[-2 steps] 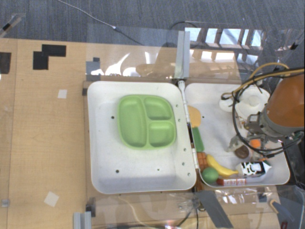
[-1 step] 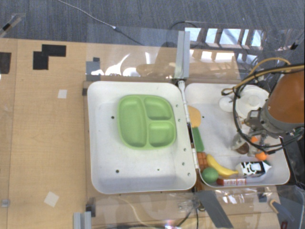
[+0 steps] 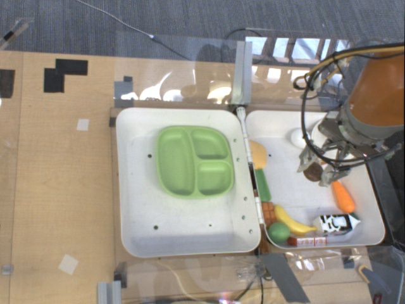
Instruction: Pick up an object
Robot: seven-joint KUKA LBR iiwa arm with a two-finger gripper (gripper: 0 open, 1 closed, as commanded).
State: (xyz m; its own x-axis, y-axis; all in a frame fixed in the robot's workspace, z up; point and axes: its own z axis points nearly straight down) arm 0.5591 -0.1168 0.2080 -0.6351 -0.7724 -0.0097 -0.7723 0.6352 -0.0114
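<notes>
Tan wooden bench [image 3: 57, 189] on grey carpet [image 3: 158, 8]; I log two white bins [image 3: 136, 233]. Left: green divided plate [image 3: 193, 161]. Right: gripper [image 3: 319, 170] clenched on a brown object [image 3: 312, 172], beside a carrot [image 3: 343, 196].

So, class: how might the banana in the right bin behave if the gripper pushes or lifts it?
The banana looks like smooth, stiff toy plastic, so probably light and slippery. Its curve may make it pivot rather than slide straight. It lies against the green ball, which could roll off.

The right bin [image 3: 378, 233] is open in its middle; 4 items crowd its near edge (banana [image 3: 293, 223], lime [image 3: 278, 232], carton [image 3: 338, 223], carrot [image 3: 343, 197]). A green tray [image 3: 193, 161] blocks the left bin's [image 3: 136, 233] centre.
</notes>
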